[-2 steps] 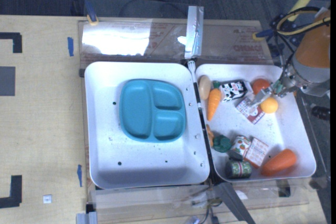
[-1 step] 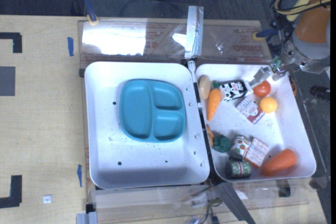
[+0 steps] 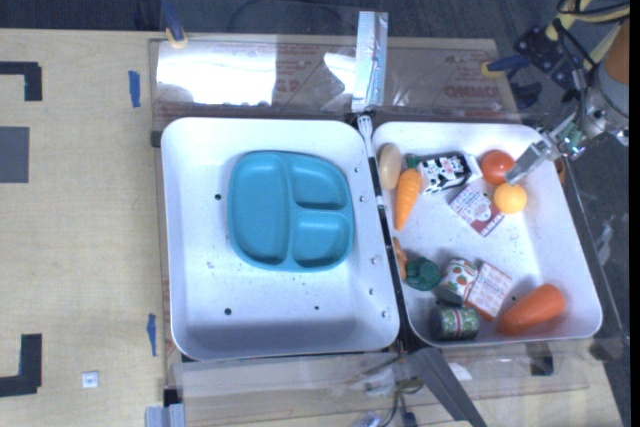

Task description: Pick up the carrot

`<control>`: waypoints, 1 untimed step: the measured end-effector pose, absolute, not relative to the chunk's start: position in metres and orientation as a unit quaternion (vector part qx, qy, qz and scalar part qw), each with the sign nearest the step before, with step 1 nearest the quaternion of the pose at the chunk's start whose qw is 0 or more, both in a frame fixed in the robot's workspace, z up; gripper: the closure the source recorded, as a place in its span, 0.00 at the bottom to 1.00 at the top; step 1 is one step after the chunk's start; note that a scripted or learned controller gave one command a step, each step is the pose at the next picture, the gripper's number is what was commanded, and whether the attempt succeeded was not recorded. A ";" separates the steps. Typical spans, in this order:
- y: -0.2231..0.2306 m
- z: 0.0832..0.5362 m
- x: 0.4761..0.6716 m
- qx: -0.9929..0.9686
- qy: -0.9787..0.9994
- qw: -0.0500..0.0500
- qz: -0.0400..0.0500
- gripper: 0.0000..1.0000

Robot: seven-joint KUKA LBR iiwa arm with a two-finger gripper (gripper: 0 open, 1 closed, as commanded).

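Over the far right corner of the right bin [image 3: 585, 265], the arm [image 3: 615, 65] reaches in from the right, and its pincer [image 3: 530, 160] slants down toward the left, its tip just beside a small orange ball [image 3: 510, 199] and a red tomato-like fruit [image 3: 496, 164]. Whether the pincer is parted or closed cannot be told from this angle, and nothing is seen held in it. The carrot [image 3: 406, 197] lies at the far left of the same bin, close to the wall shared with the left bin [image 3: 190, 215], pointing toward the near side, well apart from the pincer. Just left of its far end sits a pale oblong item [image 3: 388, 165], and just right of it a black-and-white packet [image 3: 442, 171]. A small red-and-white packet [image 3: 477, 208] lies between that packet and the orange ball. Nearer the camera are a dark green item [image 3: 422, 273], a small can [image 3: 455, 321], a red-and-white box [image 3: 488, 289] and a large orange-red vegetable [image 3: 532, 308] in the near right corner. The left bin holds a blue divided plate [image 3: 290, 210]. Both bins rest on the wooden counter [image 3: 80, 215].
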State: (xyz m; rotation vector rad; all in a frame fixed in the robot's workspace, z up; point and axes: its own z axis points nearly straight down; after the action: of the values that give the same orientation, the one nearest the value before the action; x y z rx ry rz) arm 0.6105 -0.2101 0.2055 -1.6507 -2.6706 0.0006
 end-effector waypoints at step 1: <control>-0.221 0.099 0.639 -0.497 -0.868 -0.002 -0.002 0.00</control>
State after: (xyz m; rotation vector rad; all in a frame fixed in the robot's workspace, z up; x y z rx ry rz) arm 0.6387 -0.2205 0.0989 -1.5636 -2.7293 -0.0062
